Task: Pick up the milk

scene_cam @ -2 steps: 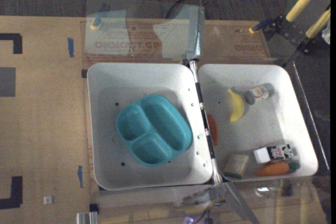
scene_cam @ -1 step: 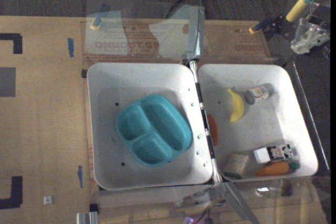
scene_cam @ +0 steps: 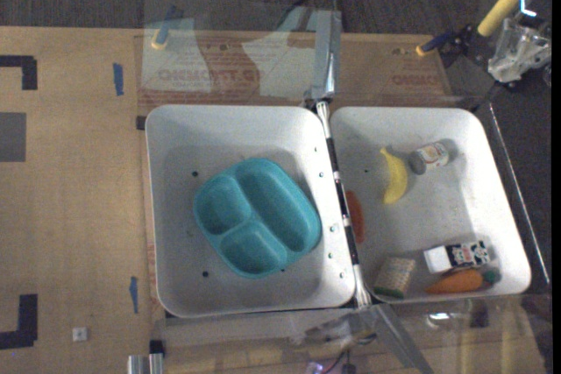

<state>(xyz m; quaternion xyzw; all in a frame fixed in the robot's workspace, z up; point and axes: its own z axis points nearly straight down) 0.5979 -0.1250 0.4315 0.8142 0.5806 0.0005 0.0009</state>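
Note:
The milk (scene_cam: 457, 256) is a small white carton with black cow patches. It lies on its side near the front right corner of the right bin (scene_cam: 500, 188). An orange carrot (scene_cam: 460, 280) lies right in front of it, close to or touching it. Nothing covers the carton from above.
In the right bin are also a yellow banana (scene_cam: 394, 175), a small grey jar (scene_cam: 431, 156) and a tan ribbed block (scene_cam: 394, 275) at the front left. A red item (scene_cam: 354, 215) lies along the divider. The left bin (scene_cam: 175, 144) holds a teal divided plate (scene_cam: 257, 215).

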